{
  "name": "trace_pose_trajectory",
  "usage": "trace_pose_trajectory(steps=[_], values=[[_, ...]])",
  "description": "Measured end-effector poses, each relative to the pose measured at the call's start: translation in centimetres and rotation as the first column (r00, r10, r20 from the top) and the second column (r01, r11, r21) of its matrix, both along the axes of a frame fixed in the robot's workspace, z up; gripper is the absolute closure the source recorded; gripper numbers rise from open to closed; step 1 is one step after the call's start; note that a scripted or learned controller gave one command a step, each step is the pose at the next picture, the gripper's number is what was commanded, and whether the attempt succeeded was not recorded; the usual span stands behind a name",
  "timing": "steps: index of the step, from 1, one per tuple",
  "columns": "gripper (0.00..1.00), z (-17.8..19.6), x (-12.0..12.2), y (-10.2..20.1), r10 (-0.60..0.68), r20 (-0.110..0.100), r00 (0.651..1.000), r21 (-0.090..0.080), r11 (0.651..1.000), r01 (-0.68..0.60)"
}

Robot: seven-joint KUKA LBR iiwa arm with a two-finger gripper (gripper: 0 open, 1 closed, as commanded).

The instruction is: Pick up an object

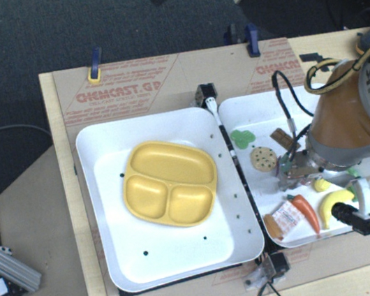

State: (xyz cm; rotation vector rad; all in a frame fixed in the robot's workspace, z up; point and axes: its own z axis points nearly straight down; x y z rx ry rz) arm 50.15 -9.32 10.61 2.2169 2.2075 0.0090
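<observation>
My gripper (291, 176) hangs low in the right bin (249, 107), just right of a chocolate-chip cookie (263, 159) and above an orange carrot (305, 211). A brown piece (282, 138) lies just behind the gripper, and a green leaf-shaped item (243, 138) sits further back left. A packaged snack (285, 220) lies at the bin's front left beside the carrot. A yellow banana (336, 202) curls at the front right, with a small yellow piece (321, 186) behind it. I see nothing held between the fingers.
The left bin (120, 261) holds a yellow divided plate (169, 182) with three compartments. The arm's orange band (346, 119) covers the right bin's far right side. Blue and yellow clamps sit at the bench's back edge.
</observation>
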Motion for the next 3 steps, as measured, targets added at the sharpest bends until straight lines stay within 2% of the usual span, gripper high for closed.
trace_pose_trajectory(steps=[1,2,3], values=[[1.00,5.0,0.3,-1.0,0.003,-0.009,1.000,0.003,1.000,-0.003],[1.00,11.2,0.4,-1.5,0.005,-0.008,1.000,0.004,1.000,-0.005],[1.00,11.9,0.5,-1.5,0.005,-0.010,1.000,0.004,1.000,-0.005]])
